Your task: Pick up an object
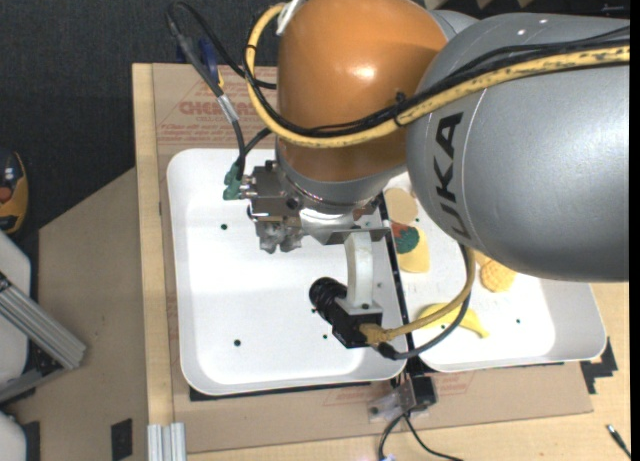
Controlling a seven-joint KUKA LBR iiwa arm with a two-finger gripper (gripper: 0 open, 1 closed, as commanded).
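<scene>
Honestly, you're flying half blind here: the arm [480, 129] hangs right over the seam between the two bins, and its bulk hides the jaws, so I can't tell if they're wide or narrow. Your candidates sit in the right bin [560, 344], around 4 o'clock from the wrist: a yellow banana-like piece [462, 321], an orange textured thing [496, 275], and a green-topped item [406, 241]. I'd descend slowly and centre on one object only.

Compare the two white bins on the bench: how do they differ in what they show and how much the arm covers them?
The left bin shows mostly bare white floor with small dark dots; the right bin shows yellow items, like one at. The arm covers far more of the right bin than the left bin. Both are shallow, white and sit side by side.
</scene>
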